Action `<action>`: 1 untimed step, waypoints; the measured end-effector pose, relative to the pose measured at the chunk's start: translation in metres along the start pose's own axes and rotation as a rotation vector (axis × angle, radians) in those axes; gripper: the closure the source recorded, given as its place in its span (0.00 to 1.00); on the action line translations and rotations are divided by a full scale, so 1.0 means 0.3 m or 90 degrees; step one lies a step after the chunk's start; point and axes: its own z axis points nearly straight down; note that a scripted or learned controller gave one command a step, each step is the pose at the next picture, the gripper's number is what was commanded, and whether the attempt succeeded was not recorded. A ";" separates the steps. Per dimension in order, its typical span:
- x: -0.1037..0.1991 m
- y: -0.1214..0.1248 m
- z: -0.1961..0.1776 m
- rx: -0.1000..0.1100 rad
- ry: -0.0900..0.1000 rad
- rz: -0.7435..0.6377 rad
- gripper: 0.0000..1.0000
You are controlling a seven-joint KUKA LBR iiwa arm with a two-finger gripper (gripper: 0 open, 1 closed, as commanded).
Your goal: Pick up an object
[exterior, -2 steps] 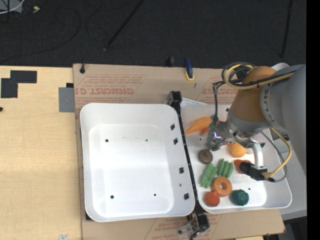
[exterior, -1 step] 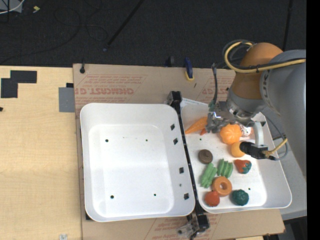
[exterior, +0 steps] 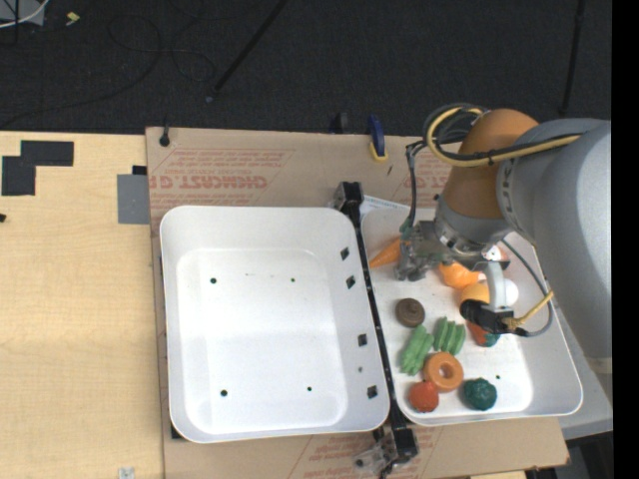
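Observation:
My gripper (exterior: 410, 261) is low in the right bin (exterior: 547, 363), near its upper left part. It hangs just right of an orange carrot-shaped piece (exterior: 383, 256), close to or touching it. Below it lie a brown round piece (exterior: 409, 312), green pods (exterior: 417, 348), an orange ring (exterior: 442, 370), a red tomato (exterior: 423, 397) and a dark green lump (exterior: 480, 394). An orange piece (exterior: 458, 275) and a white piece (exterior: 500, 292) lie to the gripper's right, partly under the wrist.
The left bin (exterior: 260, 317) sits beside the right one, split from it by a black divider rail (exterior: 361, 287). The grey arm (exterior: 559, 198) covers the right bin's upper right. A black cable end (exterior: 487, 315) hangs over a red piece (exterior: 484, 336).

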 end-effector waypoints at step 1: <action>0.019 -0.157 -0.006 0.001 0.001 0.003 1.00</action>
